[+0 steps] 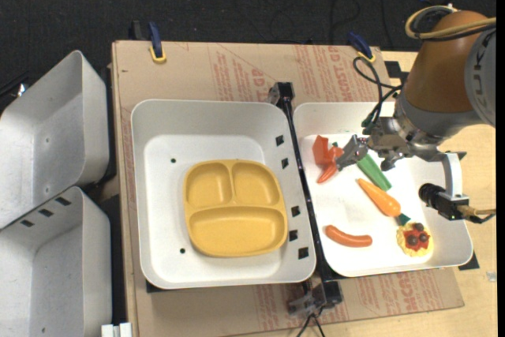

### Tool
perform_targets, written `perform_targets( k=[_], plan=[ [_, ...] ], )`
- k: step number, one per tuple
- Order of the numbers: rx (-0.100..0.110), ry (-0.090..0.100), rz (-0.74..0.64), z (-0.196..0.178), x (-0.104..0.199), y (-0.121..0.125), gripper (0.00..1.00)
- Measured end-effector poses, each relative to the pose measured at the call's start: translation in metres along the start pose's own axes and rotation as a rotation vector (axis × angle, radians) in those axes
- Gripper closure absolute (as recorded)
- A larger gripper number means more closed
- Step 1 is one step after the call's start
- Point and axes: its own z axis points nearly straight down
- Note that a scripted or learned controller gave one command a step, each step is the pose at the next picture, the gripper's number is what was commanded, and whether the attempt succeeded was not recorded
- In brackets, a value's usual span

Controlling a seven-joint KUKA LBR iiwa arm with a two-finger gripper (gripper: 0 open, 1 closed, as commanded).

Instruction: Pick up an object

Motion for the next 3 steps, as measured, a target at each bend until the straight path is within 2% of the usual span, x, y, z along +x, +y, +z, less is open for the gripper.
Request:
perform_targets(
  k=[1,3],
  plan=[
    [-0.013,-0.002,-0.002,-0.007,0.000,0.003,0.00],
    [-0.008,-0.001,0.001,0.108,0.007,-0.002,0.00]
  ],
)
